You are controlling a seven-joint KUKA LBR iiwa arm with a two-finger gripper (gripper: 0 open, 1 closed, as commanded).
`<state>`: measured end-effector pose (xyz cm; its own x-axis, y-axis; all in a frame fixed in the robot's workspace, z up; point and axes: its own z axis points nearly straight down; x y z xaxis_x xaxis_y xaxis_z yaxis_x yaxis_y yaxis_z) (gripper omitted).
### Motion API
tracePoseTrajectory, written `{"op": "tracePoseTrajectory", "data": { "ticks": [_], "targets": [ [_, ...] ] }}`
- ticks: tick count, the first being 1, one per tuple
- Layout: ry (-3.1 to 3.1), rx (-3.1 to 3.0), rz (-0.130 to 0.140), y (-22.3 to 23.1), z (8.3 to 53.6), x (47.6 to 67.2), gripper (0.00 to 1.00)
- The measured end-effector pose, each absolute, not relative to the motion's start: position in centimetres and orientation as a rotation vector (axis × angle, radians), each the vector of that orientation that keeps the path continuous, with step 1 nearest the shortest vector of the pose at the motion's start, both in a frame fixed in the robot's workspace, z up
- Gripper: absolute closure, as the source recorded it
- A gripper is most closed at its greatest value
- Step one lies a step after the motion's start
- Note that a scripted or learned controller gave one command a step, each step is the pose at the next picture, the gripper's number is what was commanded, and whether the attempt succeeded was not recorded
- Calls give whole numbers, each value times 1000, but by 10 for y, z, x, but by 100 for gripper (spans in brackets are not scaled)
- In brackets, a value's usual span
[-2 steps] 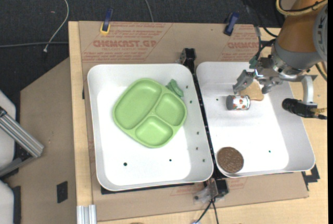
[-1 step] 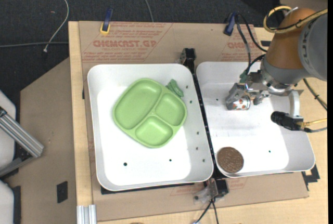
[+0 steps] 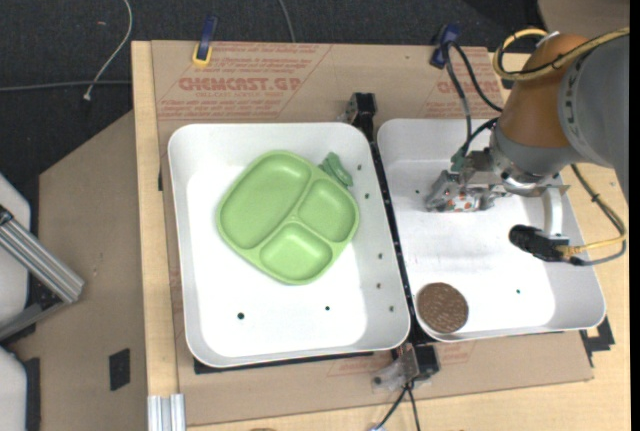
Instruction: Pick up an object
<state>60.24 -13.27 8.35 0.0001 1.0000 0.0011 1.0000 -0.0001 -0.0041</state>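
My gripper [image 3: 452, 193] is low in the upper part of the right bin [image 3: 560, 304], reaching in from the right under the grey arm with its orange band. A small white object with red marks [image 3: 468, 203] lies right at the gripper's tip; whether it is held cannot be made out. A brown round disc [image 3: 442, 307] rests at the right bin's near left corner, well apart from the gripper. In the left bin [image 3: 200, 219] lies a green divided plate [image 3: 288, 216], with a small dark green piece [image 3: 337, 169] at its upper right edge.
A black divider strip [image 3: 386, 209] runs between the two bins. A black plug on a yellow cable [image 3: 538, 242] hangs over the right bin below the wrist. Cardboard [image 3: 240, 69] surrounds the bins, with clamps at the far edge.
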Motion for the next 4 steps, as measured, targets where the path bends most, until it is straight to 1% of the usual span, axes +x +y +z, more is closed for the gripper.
{"op": "tracePoseTrajectory", "data": {
  "ticks": [1,2,4],
  "targets": [
    [-2221,-2222,-3,-132,97,604,100],
    [-2224,-2222,-4,-124,144,604,100],
    [-2227,-2224,-6,-131,246,608,100]
  ]
}}
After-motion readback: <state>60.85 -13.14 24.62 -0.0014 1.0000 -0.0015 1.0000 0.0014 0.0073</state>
